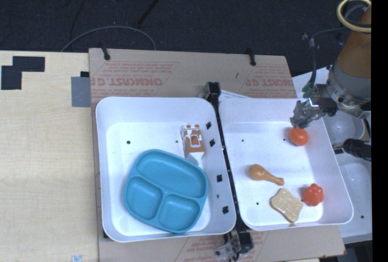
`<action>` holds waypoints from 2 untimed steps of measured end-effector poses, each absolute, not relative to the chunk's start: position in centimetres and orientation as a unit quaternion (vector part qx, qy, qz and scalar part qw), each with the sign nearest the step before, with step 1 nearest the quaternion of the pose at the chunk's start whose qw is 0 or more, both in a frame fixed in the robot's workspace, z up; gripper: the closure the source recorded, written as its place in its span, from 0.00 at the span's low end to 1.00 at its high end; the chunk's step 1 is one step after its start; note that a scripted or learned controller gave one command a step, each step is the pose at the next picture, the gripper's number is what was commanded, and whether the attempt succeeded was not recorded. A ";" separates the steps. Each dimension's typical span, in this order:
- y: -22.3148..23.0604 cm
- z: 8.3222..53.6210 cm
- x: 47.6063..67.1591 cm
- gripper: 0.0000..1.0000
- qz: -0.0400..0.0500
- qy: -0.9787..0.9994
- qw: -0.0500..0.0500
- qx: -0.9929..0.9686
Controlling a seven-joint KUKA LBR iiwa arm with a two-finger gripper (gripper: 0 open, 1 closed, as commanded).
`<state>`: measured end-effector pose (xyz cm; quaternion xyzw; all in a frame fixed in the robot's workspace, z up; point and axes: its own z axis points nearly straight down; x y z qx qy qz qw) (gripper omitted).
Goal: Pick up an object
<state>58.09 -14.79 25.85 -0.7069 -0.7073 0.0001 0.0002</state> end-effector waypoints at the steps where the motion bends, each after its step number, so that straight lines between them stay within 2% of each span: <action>1: -10.3 25.8 57.1 1.00 0.001 -0.708 0.002 -0.706; 2: -5.4 24.1 56.9 1.00 0.001 -0.708 0.002 -0.706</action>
